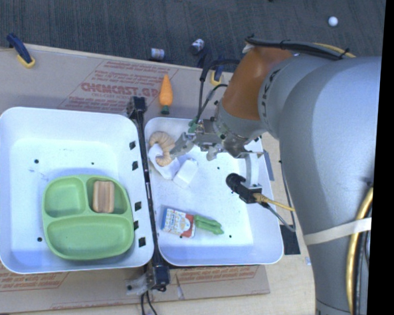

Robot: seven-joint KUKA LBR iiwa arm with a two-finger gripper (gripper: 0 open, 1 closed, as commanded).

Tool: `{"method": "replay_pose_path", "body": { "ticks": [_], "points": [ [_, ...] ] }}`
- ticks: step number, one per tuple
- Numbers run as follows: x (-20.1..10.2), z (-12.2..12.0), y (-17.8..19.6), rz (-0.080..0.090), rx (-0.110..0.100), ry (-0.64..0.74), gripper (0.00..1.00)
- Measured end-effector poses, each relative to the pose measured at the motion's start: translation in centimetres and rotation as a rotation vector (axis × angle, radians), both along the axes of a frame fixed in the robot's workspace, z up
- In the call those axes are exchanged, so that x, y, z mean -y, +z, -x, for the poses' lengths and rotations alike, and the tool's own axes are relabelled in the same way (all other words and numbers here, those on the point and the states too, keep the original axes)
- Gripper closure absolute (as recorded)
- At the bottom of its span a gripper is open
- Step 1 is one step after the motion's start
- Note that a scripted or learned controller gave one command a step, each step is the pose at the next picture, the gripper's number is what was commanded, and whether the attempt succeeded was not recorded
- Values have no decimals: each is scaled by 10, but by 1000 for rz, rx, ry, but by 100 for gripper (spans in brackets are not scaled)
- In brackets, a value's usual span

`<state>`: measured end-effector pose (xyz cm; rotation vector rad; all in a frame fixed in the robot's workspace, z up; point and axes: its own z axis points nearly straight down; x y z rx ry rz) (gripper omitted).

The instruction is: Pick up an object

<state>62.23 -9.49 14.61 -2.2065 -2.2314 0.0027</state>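
White bins (19,242), two; green tray (85,236), one; gripper (196,141) state I cannot tell.

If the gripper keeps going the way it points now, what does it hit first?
Most likely the tan curled object at the top left of the right bin. The gripper points left and down toward it, with a small white block just below that line. Depth is hard to judge from this slanted view.

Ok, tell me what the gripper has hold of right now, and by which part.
Cannot be told: the gripper hangs low over the right bin, close to the croissant and the white block, with nothing visibly clamped.
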Motion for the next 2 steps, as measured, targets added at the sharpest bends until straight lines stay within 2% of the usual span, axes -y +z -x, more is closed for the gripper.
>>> {"method": "replay_pose_path", "body": {
  "ticks": [1,2],
  "points": [
    [-1,0,10,-1,0,4,100],
    [0,0,10,0,0,4,0]
  ]
}}
